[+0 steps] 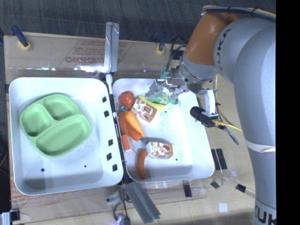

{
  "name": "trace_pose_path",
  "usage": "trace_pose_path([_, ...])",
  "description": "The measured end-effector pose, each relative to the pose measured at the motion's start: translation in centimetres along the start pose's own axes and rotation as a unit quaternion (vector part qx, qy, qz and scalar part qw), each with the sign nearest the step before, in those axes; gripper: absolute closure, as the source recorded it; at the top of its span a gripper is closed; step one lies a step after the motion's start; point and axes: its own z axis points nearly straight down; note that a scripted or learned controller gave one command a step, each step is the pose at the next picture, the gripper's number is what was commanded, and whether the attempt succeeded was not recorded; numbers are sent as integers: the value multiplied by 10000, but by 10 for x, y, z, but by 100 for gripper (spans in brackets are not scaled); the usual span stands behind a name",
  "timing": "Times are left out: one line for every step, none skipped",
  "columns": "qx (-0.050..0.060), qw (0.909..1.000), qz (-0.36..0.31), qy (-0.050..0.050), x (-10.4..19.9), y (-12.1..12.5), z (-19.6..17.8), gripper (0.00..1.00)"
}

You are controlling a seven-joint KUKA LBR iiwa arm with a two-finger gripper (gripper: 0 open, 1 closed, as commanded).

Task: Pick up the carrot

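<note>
Two bins are seen; the carrot (132,124) lies at the left edge of the right bin (199,139), mid-frame, crowded by packets; the gripper (165,92) hovers upper right of it, jaws spread, nothing held; a descent clear of the packets is advised.

The arm (262,125) bears "KU" at its lower right edge.

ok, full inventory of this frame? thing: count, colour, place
bins: 2, white, side by side on bench
divided plate: 1, green, left bin
carrot: 1, orange, right bin, near left wall
tomato: 1, red, right bin, above carrot
snack packets: 2, white-orange print, right bin
sausage-like piece: 1, orange-red, right bin front
clamps: 2, blue, bench back edge
arm: 1, grey, orange band
gripper: 1, above right bin's back area
</note>
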Motion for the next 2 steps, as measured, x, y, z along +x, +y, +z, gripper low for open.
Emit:
trace_pose_path([-6, 9980, -637, 0, -38, -12, 10, 0])
trace_pose_path([-82, 9881, -1536, -19, 23, 0, 97, 0])
